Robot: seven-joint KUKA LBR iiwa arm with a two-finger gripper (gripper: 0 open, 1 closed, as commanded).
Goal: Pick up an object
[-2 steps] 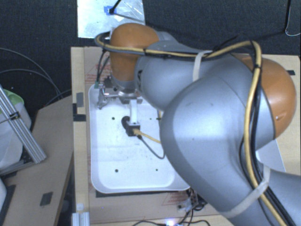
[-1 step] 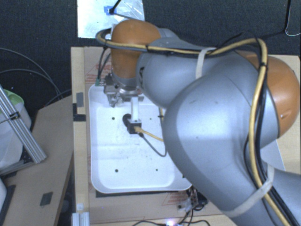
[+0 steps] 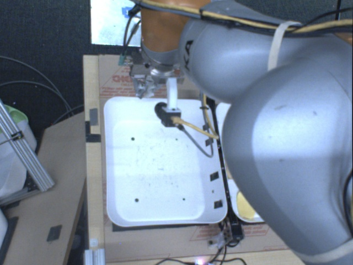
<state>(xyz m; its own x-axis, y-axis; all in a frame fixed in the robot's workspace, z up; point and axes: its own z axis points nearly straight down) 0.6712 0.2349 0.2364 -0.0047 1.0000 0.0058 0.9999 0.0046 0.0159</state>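
My gripper [image 3: 143,88] hangs over the far edge of the left white bin [image 3: 127,203], just below the orange band of the arm. Nothing shows between its tips from this angle. A pale yellow object [image 3: 246,208] peeks out in the right bin [image 3: 238,217], low under the arm. The arm hides most of that bin.
The grey arm body covers the right half of the view. A cardboard sheet [image 3: 113,79] lies under the bins. Left of the bench stand a metal rail [image 3: 25,150] and a lower tan surface [image 3: 58,175].
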